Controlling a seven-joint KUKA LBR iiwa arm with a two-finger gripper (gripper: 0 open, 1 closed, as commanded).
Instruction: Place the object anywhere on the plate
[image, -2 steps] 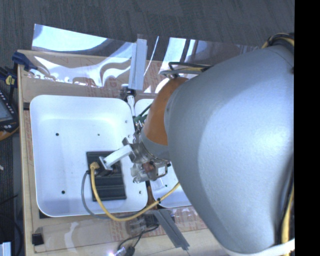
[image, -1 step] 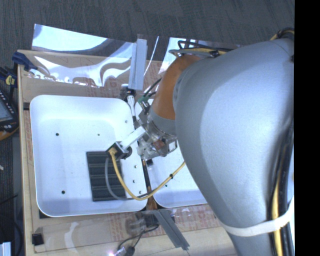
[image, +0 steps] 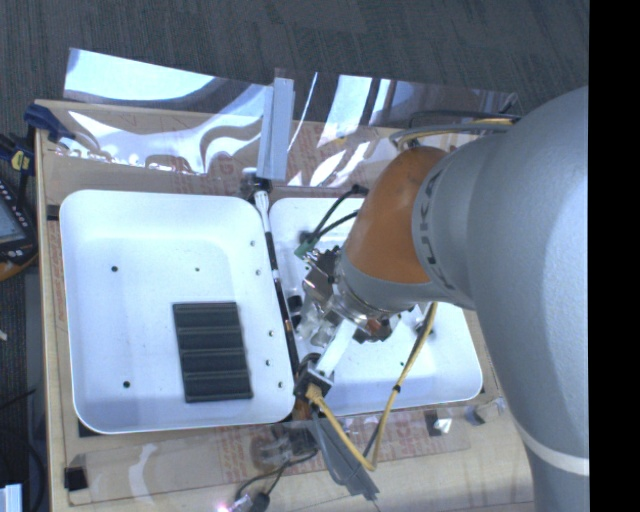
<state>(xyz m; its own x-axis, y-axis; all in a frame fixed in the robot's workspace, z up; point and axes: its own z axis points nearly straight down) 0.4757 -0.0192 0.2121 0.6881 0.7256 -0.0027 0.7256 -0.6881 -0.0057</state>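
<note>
Two white bins sit side by side on the table (image: 130, 462). One black ribbed slab (image: 211, 350) lies flat in the left bin (image: 100, 230), in its near half toward the middle, apart from every wall. The arm (image: 480, 230) reaches in over the right bin (image: 452, 378), its wrist hanging above that bin's left part, close to the wall the bins share. The slab is across that wall from the wrist, near it but not touching. The jaws are buried under the wrist among cables and metal parts, so I cannot tell whether they are spread, pressed together or pinching something. The arm's bulk hides much of the right bin's floor and far edge.
</note>
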